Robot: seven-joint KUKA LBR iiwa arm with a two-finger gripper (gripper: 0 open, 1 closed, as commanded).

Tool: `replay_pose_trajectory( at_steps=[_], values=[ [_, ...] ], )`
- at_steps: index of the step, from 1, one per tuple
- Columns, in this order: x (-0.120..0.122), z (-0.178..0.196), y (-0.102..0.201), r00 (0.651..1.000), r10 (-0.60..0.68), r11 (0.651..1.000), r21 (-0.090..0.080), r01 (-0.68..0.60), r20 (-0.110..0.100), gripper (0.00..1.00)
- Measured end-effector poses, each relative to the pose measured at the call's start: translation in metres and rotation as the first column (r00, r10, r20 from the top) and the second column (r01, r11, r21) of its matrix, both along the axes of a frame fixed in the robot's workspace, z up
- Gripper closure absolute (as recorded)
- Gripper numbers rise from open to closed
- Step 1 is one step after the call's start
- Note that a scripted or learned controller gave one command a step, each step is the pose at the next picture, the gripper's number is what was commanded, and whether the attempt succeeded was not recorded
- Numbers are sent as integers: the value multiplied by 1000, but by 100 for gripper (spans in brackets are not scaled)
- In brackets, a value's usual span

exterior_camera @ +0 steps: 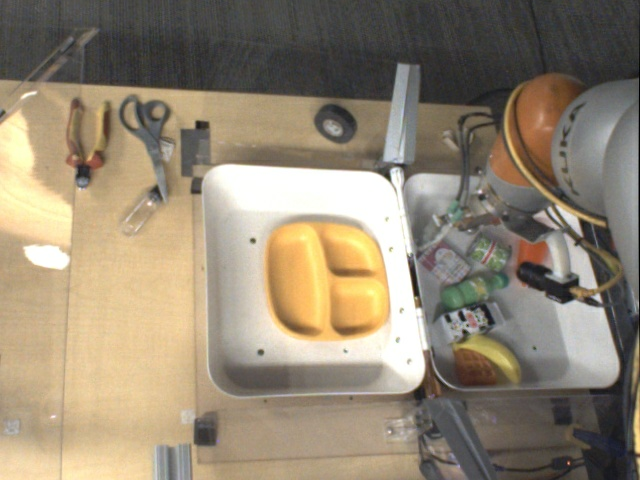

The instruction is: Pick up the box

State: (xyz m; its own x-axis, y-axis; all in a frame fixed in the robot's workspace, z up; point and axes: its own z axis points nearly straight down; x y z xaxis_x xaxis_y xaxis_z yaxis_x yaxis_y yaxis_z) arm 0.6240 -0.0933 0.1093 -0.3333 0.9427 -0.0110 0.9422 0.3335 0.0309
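Grey arm point(590, 138) over right bin point(600, 358), box point(471, 319) lying below-left of end effector point(470, 213), finger state unclear.

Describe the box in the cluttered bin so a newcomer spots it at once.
Start at the right white bin. Among its clutter, look just above the yellow banana and below the green bottle. The box is small and flat, printed black, white and red.

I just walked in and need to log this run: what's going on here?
A KUKA arm reaches over the right bin, which holds a jumble of small items, among them a green bottle and a small box. The gripper hovers at the bin's far end. The left bin holds a yellow divided tray.
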Motion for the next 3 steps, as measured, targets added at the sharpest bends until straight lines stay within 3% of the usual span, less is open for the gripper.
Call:
replay_pose_trajectory(
  at_steps=[1,2,3],
  values=[
    [-37,-20,1,993,-118,993,1,118,-17,0],
    [-34,-7,0,993,-116,993,-1,116,-8,100],
    [-45,89,15,963,-268,963,1,268,-25,100]
  ],
)
